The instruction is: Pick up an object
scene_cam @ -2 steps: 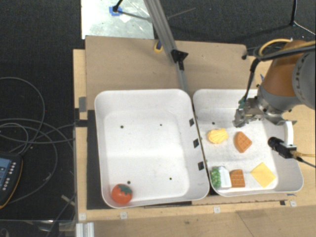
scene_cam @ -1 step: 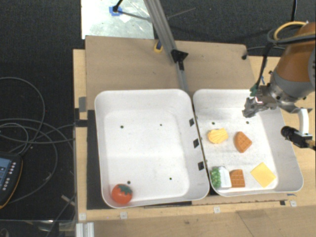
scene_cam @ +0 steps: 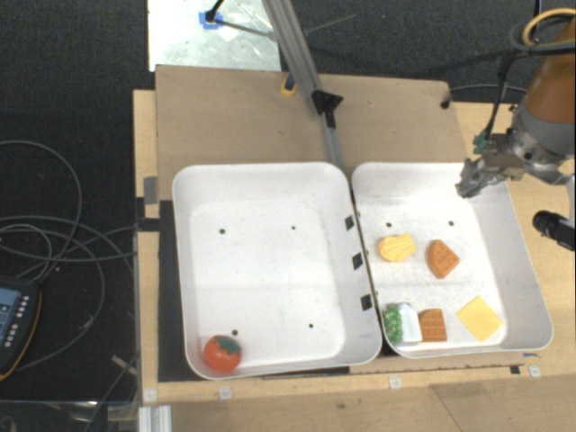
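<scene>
In the right bin [scene_cam: 504,214] lie a yellow ridged piece [scene_cam: 396,247], an orange-brown waffle piece [scene_cam: 442,258], a yellow cheese square [scene_cam: 479,318], a small orange block [scene_cam: 432,325] and a green-and-white item [scene_cam: 398,323]. A red tomato [scene_cam: 221,353] sits in the near left corner of the left bin [scene_cam: 261,183]. My gripper [scene_cam: 471,182] hangs over the far right corner of the right bin, well clear of the food pieces, with nothing seen between its fingers.
The arm [scene_cam: 549,106] comes in from the right over the bench. A slanted metal pole [scene_cam: 297,43] crosses the far side above the bins. Cables [scene_cam: 54,241] and a handheld pendant [scene_cam: 16,318] lie on the floor at left.
</scene>
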Robot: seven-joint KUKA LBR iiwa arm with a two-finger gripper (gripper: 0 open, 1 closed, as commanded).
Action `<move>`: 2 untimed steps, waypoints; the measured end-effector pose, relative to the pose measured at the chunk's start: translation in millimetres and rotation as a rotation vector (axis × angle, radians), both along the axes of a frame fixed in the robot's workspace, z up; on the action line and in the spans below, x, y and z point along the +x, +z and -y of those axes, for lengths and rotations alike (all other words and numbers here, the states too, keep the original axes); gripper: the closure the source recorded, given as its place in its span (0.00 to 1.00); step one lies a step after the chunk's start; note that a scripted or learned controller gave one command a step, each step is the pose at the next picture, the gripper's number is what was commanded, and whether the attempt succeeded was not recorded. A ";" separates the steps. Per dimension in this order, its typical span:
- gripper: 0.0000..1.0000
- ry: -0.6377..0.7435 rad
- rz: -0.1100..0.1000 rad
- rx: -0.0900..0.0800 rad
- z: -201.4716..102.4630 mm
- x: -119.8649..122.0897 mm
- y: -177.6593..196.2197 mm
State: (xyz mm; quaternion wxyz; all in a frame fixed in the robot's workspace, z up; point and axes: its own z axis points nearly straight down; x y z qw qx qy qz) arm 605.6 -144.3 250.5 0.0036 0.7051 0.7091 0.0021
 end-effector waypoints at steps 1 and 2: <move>1.00 0.003 -0.009 0.004 -44.5 -13.3 -10.6; 1.00 0.004 -0.010 0.005 -95.3 -30.2 -21.9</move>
